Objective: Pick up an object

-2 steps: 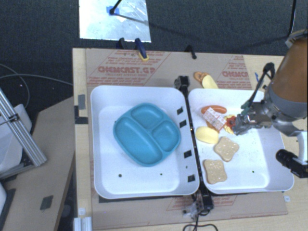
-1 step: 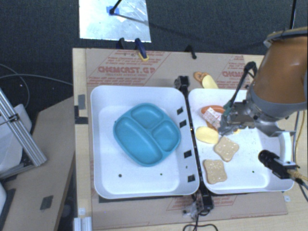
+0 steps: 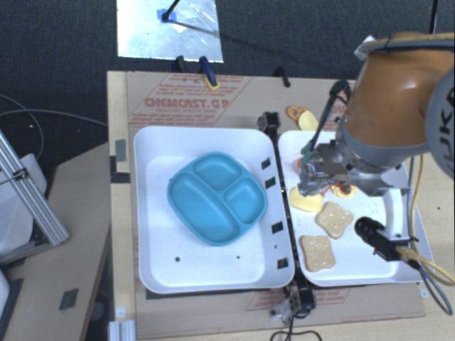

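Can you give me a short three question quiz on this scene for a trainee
1. True or false: the blue divided plate lies in the left bin.
2. Which bin is the gripper above? A. left B. right
3. How many square cracker-like pieces lie near the right bin's front?

Key: 1 true. 2 B. 3 two: one and another.
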